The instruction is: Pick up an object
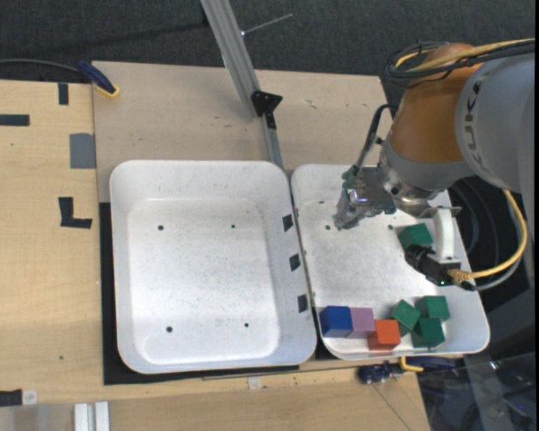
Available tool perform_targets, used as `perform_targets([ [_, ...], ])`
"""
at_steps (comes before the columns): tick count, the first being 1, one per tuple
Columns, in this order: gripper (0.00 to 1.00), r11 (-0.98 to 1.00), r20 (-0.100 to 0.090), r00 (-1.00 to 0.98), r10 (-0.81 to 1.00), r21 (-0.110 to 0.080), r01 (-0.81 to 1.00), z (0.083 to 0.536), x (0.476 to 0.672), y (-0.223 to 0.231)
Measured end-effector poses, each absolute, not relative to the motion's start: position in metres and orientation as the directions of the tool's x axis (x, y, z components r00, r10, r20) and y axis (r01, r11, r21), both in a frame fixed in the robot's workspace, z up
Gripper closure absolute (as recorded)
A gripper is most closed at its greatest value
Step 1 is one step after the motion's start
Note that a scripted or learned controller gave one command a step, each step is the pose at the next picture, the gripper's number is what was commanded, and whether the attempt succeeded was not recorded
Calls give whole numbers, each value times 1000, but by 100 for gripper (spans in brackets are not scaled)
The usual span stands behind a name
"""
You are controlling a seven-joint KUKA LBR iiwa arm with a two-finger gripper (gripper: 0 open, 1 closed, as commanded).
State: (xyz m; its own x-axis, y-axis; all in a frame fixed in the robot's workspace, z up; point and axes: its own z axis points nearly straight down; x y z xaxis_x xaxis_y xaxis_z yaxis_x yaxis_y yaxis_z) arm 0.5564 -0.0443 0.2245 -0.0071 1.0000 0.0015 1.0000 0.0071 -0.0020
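In the right bin (341, 250) lie coloured blocks (386, 321), beneath a pincer (349, 214) whose grip I cannot tell.

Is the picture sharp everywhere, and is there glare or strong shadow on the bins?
Camera view: light is even and soft; the left bin shows no glare, just faint rim shading. The gripper looks slightly blurred; the blocks, such as the blue block, are sharp.

Pincer (349, 212) down; wrist bent left
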Motion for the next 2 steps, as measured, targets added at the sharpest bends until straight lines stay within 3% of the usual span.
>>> perform_targets([
  [1,100,7,1,-7,1000,-3,1000,218,536,11],
  [2,100,9,2,-9,1000,-1,1000,226,532,66],
])
